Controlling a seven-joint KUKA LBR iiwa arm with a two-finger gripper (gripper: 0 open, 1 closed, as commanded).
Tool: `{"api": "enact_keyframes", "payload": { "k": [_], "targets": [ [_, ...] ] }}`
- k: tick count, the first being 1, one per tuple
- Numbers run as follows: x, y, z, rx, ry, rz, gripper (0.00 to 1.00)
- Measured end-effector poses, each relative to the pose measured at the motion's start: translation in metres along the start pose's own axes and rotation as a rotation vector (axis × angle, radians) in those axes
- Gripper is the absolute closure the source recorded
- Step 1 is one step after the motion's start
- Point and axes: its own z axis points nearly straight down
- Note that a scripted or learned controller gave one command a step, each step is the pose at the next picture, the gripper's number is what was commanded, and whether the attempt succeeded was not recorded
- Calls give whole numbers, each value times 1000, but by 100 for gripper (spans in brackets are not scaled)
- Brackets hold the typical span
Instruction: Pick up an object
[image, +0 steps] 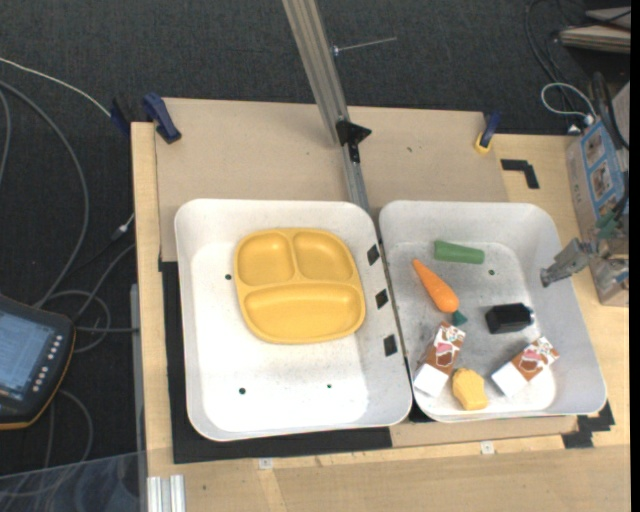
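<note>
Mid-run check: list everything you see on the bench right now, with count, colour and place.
Shallow white bins: 2, white, side by side on the bench; left bin, right bin.
Yellow plastic divided plate: 1, yellow, in the left bin.
Green block: 1, green, far part of the right bin.
Orange toy carrot: 1, orange, right bin, just below the green block.
Small black block: 1, black, middle of the right bin.
Small printed cartons: 2, white and red-brown, near edge of the right bin.
Yellow toy piece: 1, yellow, between the cartons.
Hand: 1, grey, over the right bin's right rim.
</note>
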Motion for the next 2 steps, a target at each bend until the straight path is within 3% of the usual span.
{"api": "enact_keyframes", "payload": {
  "k": [1,2],
  "targets": [
    [0,0,0,-1,0,0,0],
    [-3,-2,62,6,2,2,0]
  ]
}}
